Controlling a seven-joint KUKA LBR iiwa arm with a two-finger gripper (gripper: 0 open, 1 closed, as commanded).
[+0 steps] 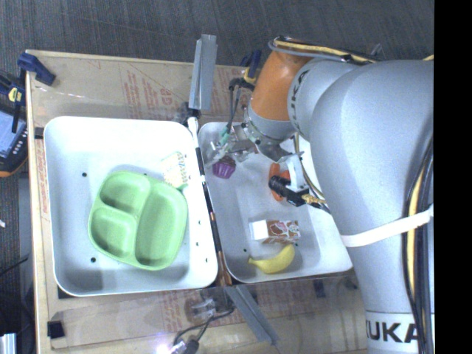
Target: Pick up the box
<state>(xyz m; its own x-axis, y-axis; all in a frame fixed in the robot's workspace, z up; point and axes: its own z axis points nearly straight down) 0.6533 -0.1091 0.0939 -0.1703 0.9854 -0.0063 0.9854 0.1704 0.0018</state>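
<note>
Small rectangular carton box (276,231), white end w/ brown printed face, lies flat near the front edge of the smooth white plastic right bin (243,271), just behind a curved yellow banana (273,260). Tool (230,144) hovers at bin's back left corner, above a purple cup (223,169); grip state can't be told.

The box (275,231) is a small carton, white at its left end and brown with red on the rest. It lies flat at the frame's lower centre-right, long side roughly horizontal.
</note>
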